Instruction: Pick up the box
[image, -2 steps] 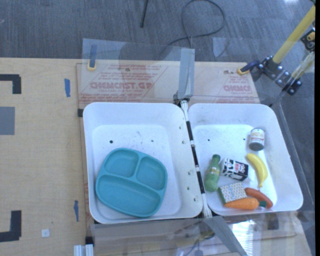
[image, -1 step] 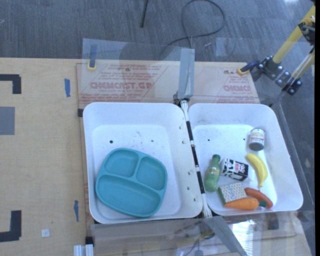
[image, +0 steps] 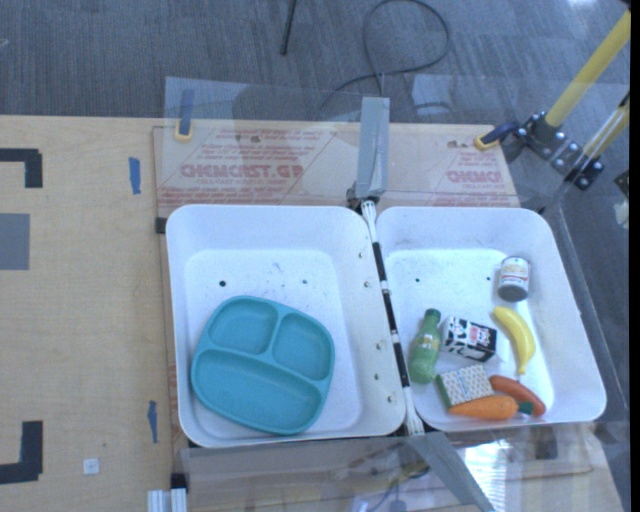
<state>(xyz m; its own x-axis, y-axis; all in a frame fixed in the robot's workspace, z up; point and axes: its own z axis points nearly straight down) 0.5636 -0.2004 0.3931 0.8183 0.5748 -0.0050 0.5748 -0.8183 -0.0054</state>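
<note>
A small black-and-white box (image: 470, 339) lies in the right bin (image: 450, 245), near its middle. Just left of the box a green bottle (image: 425, 346) lies on its side. A yellow banana (image: 517, 337) lies to the box's right. In front of the box sits a pale speckled block (image: 464, 384), touching an orange carrot (image: 484, 407).
A red chili-like piece (image: 518, 393) lies by the carrot, and a small can (image: 513, 278) stands at the right bin's back right. The left bin (image: 260, 250) holds a teal divided plate (image: 263, 363). A ridge (image: 385, 300) separates the bins.
</note>
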